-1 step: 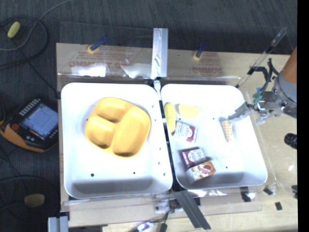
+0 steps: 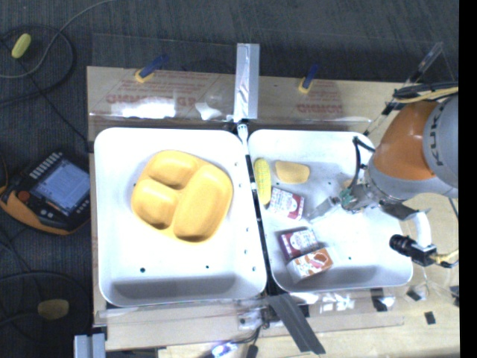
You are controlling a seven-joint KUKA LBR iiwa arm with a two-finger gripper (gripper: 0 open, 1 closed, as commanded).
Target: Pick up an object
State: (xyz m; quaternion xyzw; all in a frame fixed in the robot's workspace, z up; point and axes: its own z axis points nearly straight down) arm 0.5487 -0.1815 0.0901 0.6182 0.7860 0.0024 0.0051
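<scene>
Small dark-red cardboard cartons (image 2: 299,240) are lying in the right white plastic bin (image 2: 373,274), next to a yellow corn cob (image 2: 262,181). Grey two-finger gripper (image 2: 328,205) hovers above the bin floor; can't tell how its jaws stand.

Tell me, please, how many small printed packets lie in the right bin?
3. One packet lies beside the corn cob, one dark red packet lies lower, and one orange-red packet touches it near the front wall. None seems hidden.
</scene>
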